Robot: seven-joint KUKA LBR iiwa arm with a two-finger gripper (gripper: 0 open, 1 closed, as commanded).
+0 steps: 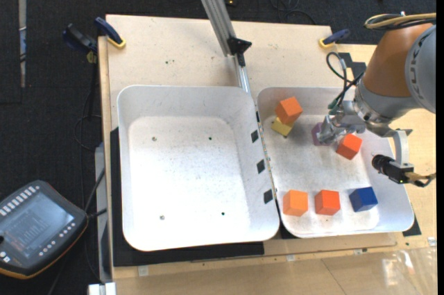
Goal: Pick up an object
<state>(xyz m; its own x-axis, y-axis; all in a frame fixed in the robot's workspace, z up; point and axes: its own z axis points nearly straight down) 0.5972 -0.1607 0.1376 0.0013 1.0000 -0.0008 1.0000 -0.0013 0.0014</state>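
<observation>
The arm (399,71) reaches in from the right over the right-hand bin (395,217), and its gripper (334,128) sits low near the middle of that bin. Whether the gripper is apart or together cannot be told from this angle, nor whether anything is in its grasp.

Two things lie right beside the gripper: a small purple block (319,135) touching its left side, and an orange-red cube (349,146) just to its near right. Further left in the same bin, toward the far edge, an orange cube (289,108) stands tilted, with a small yellow block (281,126) touching its near side.

Along the near edge of the right bin three cubes sit in a row, close together — an orange one (295,203) on the left, a red-orange one (327,202) in the middle, a blue one (363,198) on the right.

The left bin (139,106) lies beside it on the bench (173,44), their edges meeting.
</observation>
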